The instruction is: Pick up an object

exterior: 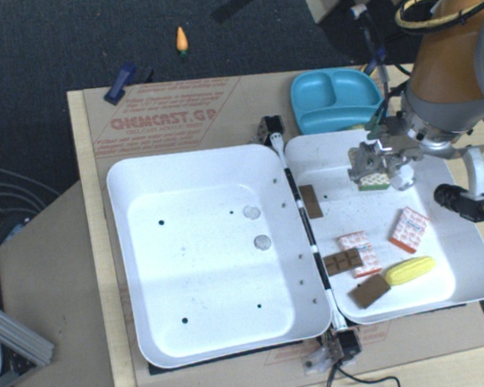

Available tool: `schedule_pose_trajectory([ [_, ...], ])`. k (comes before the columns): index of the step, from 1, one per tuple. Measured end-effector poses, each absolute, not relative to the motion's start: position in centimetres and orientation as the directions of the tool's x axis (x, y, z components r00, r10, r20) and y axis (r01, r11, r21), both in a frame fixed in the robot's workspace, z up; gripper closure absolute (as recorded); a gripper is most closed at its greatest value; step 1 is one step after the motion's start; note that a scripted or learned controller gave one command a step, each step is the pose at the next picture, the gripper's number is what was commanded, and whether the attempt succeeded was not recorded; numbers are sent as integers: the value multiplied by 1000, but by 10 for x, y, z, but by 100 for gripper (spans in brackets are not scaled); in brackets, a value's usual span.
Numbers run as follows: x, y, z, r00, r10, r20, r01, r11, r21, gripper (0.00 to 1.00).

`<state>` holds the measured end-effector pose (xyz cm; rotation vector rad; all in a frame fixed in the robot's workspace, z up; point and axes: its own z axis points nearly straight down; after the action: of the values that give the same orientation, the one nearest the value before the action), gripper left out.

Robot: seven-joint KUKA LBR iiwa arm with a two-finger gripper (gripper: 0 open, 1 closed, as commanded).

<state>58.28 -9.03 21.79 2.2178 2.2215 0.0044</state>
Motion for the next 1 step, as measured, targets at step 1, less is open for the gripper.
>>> schedule_pose_trajectory([
  [1, 568, -87, 248, -1, 1000, -1, 1000, 1, 2, 100],
])
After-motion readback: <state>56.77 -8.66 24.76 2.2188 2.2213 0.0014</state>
